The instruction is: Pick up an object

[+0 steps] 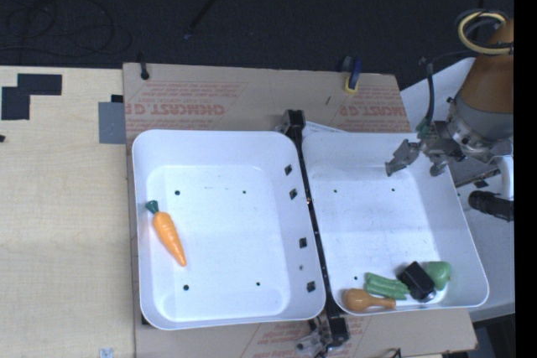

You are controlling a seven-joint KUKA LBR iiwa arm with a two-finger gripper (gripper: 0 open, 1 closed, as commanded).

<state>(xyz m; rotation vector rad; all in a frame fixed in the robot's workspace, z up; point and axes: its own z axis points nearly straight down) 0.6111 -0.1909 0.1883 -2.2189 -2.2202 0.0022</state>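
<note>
An orange toy carrot (169,238) with a green top lies by the left wall of the left bin (218,148). In the right bin (369,205), at the front right corner, a yellow-orange gourd (367,300), a long green vegetable (385,285), a black block (417,280) and a rounder green piece (438,271) are bunched together. My gripper (418,163) hangs over the far right part of the right bin, open, with nothing between its fingers. It is well back from the bunch of objects.
A black divider (306,214) runs between the two bins. Both bins rest on a cardboard sheet (252,96) with a blue clamp (352,75) at its far edge. A light wooden table (59,222) lies to the left.
</note>
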